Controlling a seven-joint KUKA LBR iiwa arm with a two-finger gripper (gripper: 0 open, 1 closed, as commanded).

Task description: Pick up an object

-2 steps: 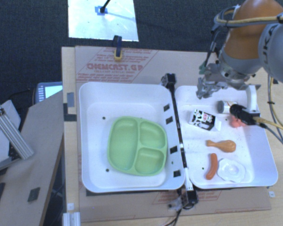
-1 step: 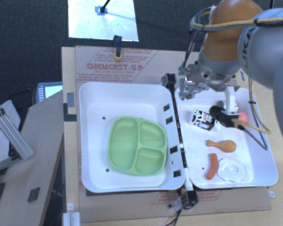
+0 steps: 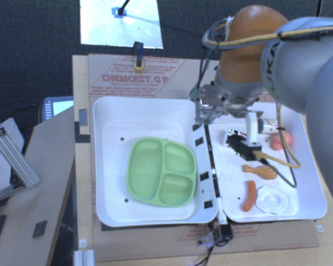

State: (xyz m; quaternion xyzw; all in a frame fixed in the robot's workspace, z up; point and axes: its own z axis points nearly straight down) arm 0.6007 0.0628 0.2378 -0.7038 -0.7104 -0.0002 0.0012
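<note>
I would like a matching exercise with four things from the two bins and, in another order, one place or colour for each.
Things:
1. tray
2. sausage
3. egg
4. peach

Descriptions:
A. white, in the right bin's near corner
B. green, in the left bin
C. pink, by the right bin's far right side
D. orange-red, just left of the egg

Pairs: 1-B, 2-D, 3-A, 4-C

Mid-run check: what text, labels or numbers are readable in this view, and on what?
"CHEMCAST" in red on the cardboard sheet behind the left bin; the characters after it, maybe "GP", are blurred.
Fainter red print around that word and on the cardboard's front edge: too small to read.
Nothing readable on the bins, green tray or arm.
</note>
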